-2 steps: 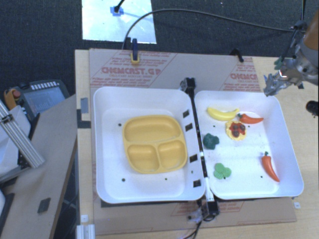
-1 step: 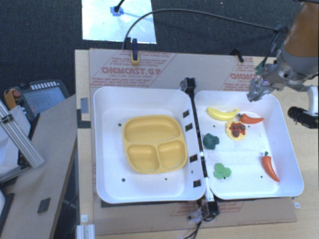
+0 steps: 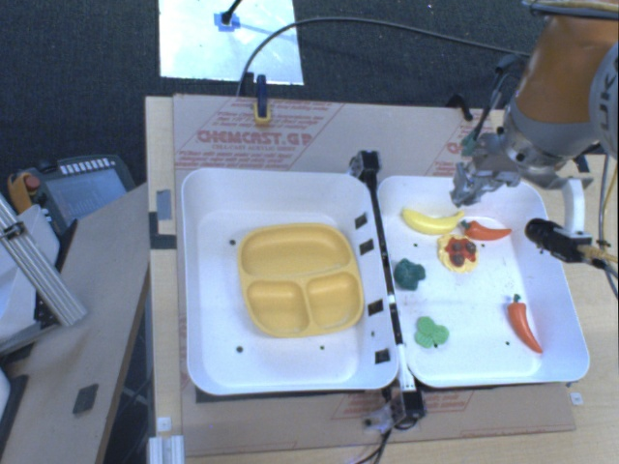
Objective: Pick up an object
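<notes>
Camera view: I see the gripper (image 3: 468, 193) hanging over the far end of the right bin (image 3: 561, 356), just above and to the right of the banana (image 3: 431, 221). Whether the claw is wide or narrow I cannot tell; it carries nothing that I can see. My read is that the banana, or the red chilli (image 3: 486, 230) beside it, is the intended pick.

The other candidates lie loose and spread apart, probably so each can be reached alone: a small pizza slice (image 3: 458, 253), a dark green broccoli (image 3: 409, 274), a lighter green piece (image 3: 431, 333) and an orange carrot (image 3: 523, 325).

The left bin (image 3: 208, 220) holds a yellow divided tray (image 3: 298, 278). Both bins rest on a cardboard sheet (image 3: 319, 129) on the bench; dark carpet behind, a pendant (image 3: 82, 187) at left.
</notes>
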Motion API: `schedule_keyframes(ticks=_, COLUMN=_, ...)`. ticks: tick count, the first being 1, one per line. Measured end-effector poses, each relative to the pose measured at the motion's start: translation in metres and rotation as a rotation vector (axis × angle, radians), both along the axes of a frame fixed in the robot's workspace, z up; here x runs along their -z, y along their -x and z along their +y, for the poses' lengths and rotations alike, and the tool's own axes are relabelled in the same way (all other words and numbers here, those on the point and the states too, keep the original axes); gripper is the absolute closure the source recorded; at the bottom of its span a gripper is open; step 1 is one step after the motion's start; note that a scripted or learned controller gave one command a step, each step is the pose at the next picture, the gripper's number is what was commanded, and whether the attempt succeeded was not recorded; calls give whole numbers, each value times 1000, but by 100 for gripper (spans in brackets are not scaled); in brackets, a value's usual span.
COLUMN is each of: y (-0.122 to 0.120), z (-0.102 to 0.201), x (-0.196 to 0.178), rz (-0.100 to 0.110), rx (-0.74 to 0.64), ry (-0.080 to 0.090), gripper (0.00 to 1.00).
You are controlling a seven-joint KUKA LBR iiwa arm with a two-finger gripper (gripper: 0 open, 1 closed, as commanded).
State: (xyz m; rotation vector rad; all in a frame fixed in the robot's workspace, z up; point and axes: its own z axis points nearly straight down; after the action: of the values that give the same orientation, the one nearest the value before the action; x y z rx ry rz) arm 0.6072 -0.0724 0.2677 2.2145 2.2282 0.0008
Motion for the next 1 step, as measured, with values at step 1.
schedule_keyframes(ticks=1, y=14, z=56, x=8, rz=0, rx=-1, ry=0, gripper=100)
